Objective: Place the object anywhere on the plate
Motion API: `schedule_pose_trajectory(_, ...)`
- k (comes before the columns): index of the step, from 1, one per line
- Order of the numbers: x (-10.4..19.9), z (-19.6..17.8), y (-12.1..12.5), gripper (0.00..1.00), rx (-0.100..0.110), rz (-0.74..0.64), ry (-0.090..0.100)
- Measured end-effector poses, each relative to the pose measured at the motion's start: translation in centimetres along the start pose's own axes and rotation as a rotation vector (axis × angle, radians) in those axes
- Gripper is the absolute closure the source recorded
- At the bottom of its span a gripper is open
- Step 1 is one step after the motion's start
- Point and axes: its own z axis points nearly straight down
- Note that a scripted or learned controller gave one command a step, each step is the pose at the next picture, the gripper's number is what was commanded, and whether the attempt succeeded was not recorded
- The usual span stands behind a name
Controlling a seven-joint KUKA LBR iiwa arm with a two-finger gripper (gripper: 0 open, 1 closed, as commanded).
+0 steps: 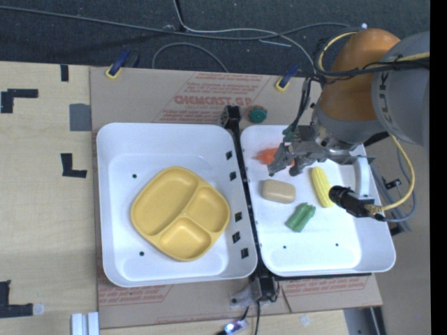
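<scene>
— Where is your gripper sitting?
— My gripper [288, 160] is hovering over the right bin [349, 253], by the orange piece [265, 155]; its opening, I cannot tell.
— And the plate?
— The yellow plate [180, 213] is lying in the left bin [119, 187].

The plate [180, 213] is plain mustard yellow, lying in a white bin [115, 145]. The second bin [363, 253] is white too. In it, the corn cob [320, 185] is bright yellow with a kernel pattern, the soap-like block [278, 190] is pale beige, the pea pod [300, 217] is green, and a small piece [265, 156] is orange-red. The cardboard [188, 96] under the bins is tan with red lettering. A teal knob [258, 113] rests on it. The arm [363, 68] is grey with an orange band.
</scene>
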Motion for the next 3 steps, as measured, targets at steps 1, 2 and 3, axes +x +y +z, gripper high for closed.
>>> schedule_pose_trajectory(1,5.4,-0.8,-0.8,1.0,0.0,-0.001,0.0)
schedule_pose_trajectory(2,9.8,-0.4,-1.1,1.0,0.001,0.001,-0.001)
schedule_pose_trajectory(3,15.4,-0.9,-2.1,1.0,0.0,-0.002,0.0)
